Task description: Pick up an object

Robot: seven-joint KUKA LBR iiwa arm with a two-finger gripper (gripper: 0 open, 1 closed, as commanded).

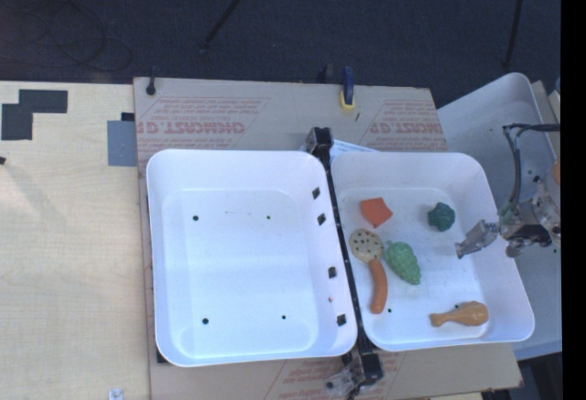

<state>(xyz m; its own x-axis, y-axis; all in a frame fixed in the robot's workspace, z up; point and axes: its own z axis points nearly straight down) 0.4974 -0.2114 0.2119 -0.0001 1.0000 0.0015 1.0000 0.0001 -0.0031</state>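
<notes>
A blue-and-yellow clamp point(347, 88) grips the cardboard sheet point(275, 119) lying under the left bin point(240, 256).

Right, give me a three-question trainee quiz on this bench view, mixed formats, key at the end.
1. True or false: all the loose items lie in the right bin.
2. Multiple choice: which item lies nearest the gripper?
A. the orange block
B. the dark green ball
C. the carrot
3. Fill in: the tan drumstick lies near the bin's ____ right corner, front or back?

Key
1. True. The orange block, dark green ball, carrot, drumstick, round cookie and light green lump all lie there.
2. B
3. front
</notes>
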